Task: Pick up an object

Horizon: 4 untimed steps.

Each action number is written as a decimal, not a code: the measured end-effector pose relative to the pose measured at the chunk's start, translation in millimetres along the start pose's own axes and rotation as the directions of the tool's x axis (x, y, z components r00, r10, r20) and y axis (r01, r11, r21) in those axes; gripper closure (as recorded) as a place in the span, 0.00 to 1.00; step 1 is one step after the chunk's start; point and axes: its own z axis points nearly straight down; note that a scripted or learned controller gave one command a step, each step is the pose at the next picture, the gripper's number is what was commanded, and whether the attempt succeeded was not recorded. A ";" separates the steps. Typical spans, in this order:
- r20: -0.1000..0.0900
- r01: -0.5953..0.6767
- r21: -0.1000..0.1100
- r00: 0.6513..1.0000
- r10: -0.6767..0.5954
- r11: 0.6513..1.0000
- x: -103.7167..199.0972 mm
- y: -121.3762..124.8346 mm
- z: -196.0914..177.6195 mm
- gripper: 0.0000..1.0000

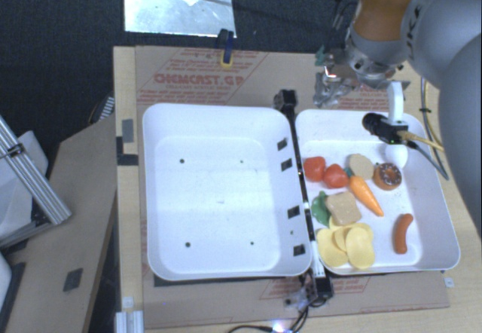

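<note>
"Two white bins side by side on the bench [83, 211]. Which one counts?" asks the desk.

"The right bin [431, 242]. All the toy food lies there: a carrot [366, 194], a sausage [402, 233], a doughnut [387, 175], a bread slice [344, 209], two red tomato pieces [315, 168], a green leaf [321, 207] and a cluster of yellow slices [348, 245]. The left bin [162, 135] holds none of it."

"And the robot?"

"The arm [444, 38] reaches in from the right. Its jaws hang over the far rim of the right bin, close to the seam between the two bins and apart from the food. At this slant I cannot tell whether the jaws are spread or closed. No piece of food is seen lifted, and every one rests on the bin floor."

"So how far along is the pick?"

"Barely begun, by my reading. Nothing is gripped and the jaws are above the rim, not down among the pieces. Everything is left to do: settle on one piece, descend over it, close, lift it clear. The tomato pieces lie nearest the jaws, so they look the likeliest target, though that is a guess."
</note>
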 end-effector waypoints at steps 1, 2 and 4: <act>-0.001 -0.003 0.014 1.000 0.003 1.000 60.3 -1.3 64.5 1.00; -0.002 -0.003 0.012 1.000 0.003 1.000 111.5 -0.5 61.4 1.00; -0.002 -0.002 0.016 1.000 0.002 1.000 253.9 -0.3 57.5 1.00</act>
